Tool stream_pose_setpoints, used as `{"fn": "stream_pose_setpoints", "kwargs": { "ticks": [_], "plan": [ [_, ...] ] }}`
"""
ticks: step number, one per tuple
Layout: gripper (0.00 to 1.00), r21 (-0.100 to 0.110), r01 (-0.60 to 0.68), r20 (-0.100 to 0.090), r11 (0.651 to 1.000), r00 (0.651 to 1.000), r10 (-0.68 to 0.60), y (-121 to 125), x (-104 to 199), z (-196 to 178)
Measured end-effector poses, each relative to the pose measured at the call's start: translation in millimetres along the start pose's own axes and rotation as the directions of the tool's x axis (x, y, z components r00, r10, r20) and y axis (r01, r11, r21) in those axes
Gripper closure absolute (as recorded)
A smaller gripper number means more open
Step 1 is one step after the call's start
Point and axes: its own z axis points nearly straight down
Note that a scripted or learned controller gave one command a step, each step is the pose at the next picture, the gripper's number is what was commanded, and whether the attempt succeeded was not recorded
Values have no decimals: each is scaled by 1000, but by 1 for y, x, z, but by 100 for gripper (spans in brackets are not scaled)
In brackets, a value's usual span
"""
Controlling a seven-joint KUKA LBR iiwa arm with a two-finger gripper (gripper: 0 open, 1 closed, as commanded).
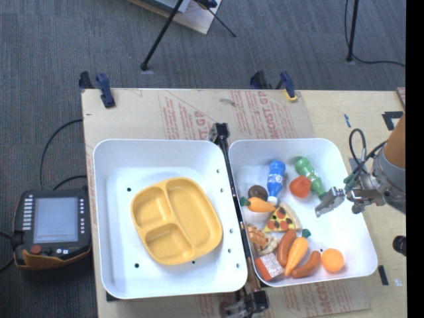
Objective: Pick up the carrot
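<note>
Camera view shows us the carrot (296, 253) lying low in the right bin (354, 161), left of and below our pincer (339, 201), which hangs spread and empty. We judge this the approach; next we move over it, minding the sausages (286, 246) pressed alongside; bare floor lies between.

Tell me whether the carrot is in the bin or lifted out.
In. The carrot lies flat in the right bin among other toy food, apart from the gripper.
</note>
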Motion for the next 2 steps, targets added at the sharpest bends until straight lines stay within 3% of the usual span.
{"fn": "stream_pose_setpoints", "kwargs": {
  "ticks": [1, 2],
  "plan": [
    [0, 3, -238, 0, 971, 971, 238, 6, 87, 35],
    [0, 1, -202, 0, 979, 979, 202, 0, 80, 130]
  ]
}}
